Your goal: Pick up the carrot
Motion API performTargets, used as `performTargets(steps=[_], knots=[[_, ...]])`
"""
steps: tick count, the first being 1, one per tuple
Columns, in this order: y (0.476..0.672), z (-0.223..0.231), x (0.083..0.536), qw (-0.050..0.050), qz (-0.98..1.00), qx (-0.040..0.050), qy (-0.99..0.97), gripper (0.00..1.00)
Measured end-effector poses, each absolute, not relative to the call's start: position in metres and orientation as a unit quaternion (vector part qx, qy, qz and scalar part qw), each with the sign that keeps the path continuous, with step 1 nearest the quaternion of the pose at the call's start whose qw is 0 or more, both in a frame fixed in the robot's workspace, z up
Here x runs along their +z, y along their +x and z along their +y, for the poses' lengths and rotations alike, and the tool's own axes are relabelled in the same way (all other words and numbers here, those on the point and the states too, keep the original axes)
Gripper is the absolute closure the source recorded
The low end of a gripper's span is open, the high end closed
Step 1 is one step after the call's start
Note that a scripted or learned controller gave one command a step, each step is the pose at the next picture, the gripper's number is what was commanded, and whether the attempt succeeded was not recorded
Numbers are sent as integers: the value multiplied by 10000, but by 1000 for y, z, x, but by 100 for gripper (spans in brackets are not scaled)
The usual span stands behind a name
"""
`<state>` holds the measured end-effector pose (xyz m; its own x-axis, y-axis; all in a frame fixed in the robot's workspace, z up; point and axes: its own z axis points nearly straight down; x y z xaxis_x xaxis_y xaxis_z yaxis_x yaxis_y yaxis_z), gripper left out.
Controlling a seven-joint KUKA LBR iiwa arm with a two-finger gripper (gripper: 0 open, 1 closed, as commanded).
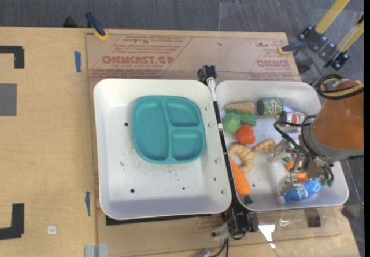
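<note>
The carrot (239, 179) is orange with a green end and lies along the left wall of the right bin (334, 197), near its front corner. My gripper (293, 165) hangs low over the right side of that bin, under the arm's orange band (342, 125). It sits well to the right of the carrot, just above a blue bottle (300, 190). Nothing of the carrot is near it.
The right bin also holds a tan looped pastry (243, 155), a red vegetable (245, 133), a green one (232, 122), a cone (240, 107), a green can (269, 105), a red-and-white can (292, 117) and a tan wedge (265, 146). The left bin (110, 151) holds a teal divided plate (169, 128).
</note>
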<state>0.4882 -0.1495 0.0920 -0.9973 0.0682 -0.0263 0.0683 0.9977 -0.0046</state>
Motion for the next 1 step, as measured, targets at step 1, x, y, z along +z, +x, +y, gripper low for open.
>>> performTargets(steps=[1], knots=[[490,-149,103,155,9993,-26,340,100]])
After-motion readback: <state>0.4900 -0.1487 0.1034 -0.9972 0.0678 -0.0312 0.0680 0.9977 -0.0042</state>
